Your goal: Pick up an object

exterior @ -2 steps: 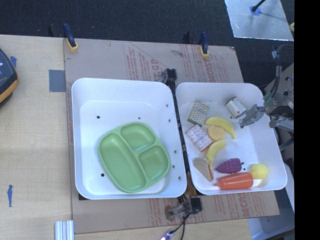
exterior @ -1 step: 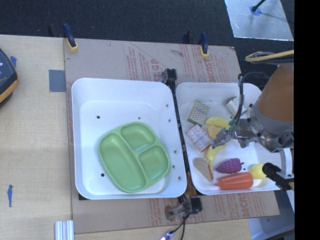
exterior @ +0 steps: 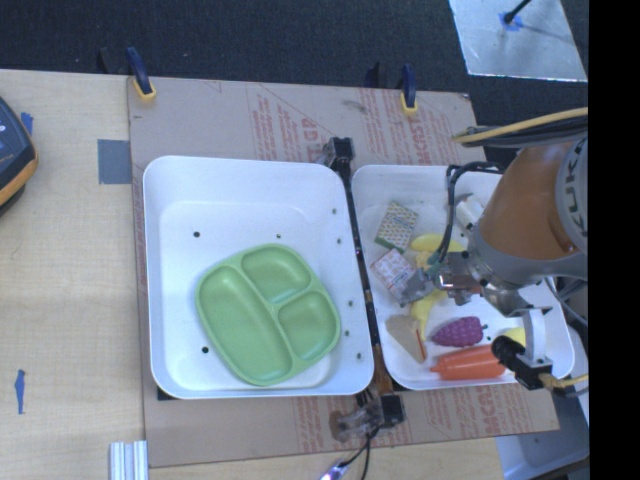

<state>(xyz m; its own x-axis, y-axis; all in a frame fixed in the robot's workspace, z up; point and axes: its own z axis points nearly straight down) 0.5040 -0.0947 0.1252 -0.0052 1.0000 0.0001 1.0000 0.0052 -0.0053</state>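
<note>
My end effector point(exterior: 432, 280) is down in the right bin point(exterior: 560, 363), can't tell what state it's in. Around it: a checkered packet point(exterior: 397, 226), purple grapes point(exterior: 459, 331), an orange carrot point(exterior: 468, 365), something yellow point(exterior: 432, 244). Green divided plate point(exterior: 266, 313) sits in the left bin point(exterior: 170, 183).

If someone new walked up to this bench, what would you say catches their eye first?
Probably the green divided plate, lying alone in the left bin. Next, the grey arm with its orange band reaching over the right bin, where a purple grape bunch, an orange carrot and small packets are crowded together.
</note>
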